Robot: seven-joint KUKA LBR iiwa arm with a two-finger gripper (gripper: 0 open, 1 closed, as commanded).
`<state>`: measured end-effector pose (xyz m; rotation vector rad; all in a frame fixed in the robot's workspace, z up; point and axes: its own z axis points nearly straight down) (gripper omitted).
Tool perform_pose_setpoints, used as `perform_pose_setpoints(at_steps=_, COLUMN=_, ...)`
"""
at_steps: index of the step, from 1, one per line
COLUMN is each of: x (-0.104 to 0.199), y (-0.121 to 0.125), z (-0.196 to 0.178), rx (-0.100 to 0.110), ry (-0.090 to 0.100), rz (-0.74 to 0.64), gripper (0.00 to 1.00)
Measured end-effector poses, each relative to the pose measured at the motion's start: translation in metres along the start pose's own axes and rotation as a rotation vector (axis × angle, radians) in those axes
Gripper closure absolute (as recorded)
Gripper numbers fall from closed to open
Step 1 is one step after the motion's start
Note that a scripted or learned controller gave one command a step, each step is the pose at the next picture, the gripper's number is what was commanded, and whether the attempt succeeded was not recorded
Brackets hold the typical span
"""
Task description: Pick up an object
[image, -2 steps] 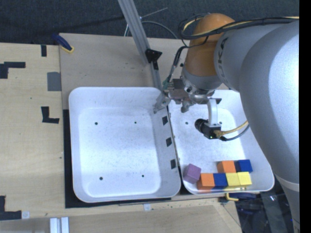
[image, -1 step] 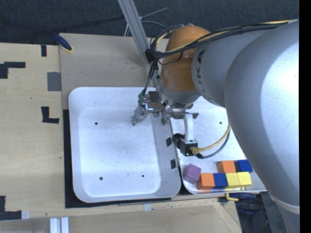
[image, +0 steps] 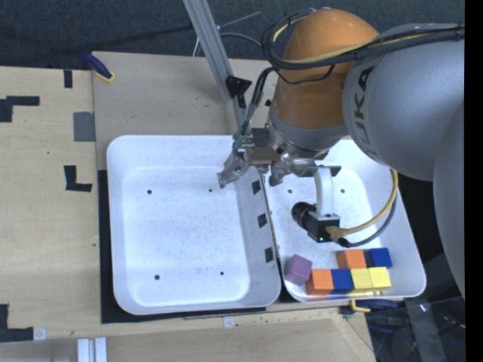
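Nothing is picked yet: the end effector [image: 251, 173], fingers seemingly apart and empty, hovers between bins, away from the blocks [image: 353, 271].

Coloured blocks [image: 353, 270] clustered in right bin's [image: 411, 270] near corner

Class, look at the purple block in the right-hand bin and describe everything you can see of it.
The purple block is a small, pale violet cube with matte faces, possibly painted wood or foam. It sits turned at an angle to the bin wall, near the front left corner of the right bin, beside the divider between the bins. It lies just left of an orange block, seemingly touching or nearly so. The gripper is well away from it.
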<state>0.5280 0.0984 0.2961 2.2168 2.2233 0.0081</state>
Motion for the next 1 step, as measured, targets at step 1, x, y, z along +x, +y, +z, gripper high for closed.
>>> perform_pose_setpoints(at_steps=1, x=-0.0149, y=0.0138, z=0.0984, rx=0.015, ry=-0.005, rz=0.004, gripper=0.0)
